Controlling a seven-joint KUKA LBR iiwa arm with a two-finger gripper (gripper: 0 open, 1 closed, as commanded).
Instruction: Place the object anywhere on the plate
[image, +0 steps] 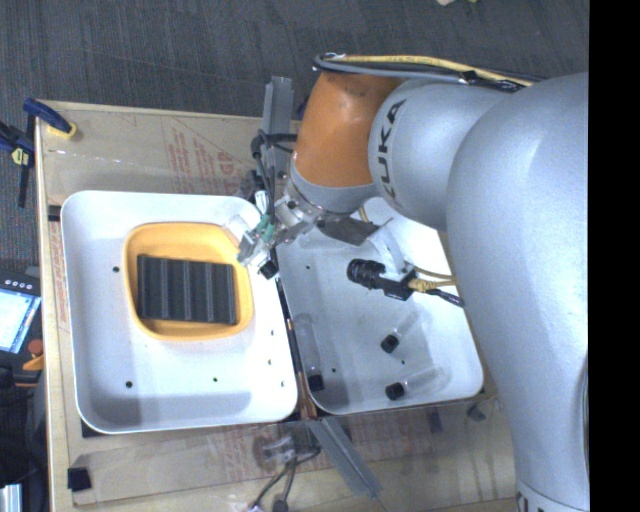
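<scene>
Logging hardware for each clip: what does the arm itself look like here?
The arm has bulky, rounded grey segments, with black KUKA lettering beside a broad orange band. A yellow and black cable runs along its top. The small gripper is metallic with greenish bits.

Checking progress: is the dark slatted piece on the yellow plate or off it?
On it: the dark slatted piece lies flat inside the yellow plate in the left bin.

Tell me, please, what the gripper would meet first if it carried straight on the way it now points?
Probably the yellow plate in the left bin: the gripper points leftward and down at the plate's right rim. Depth is hard to judge from this single slanted view.
</scene>
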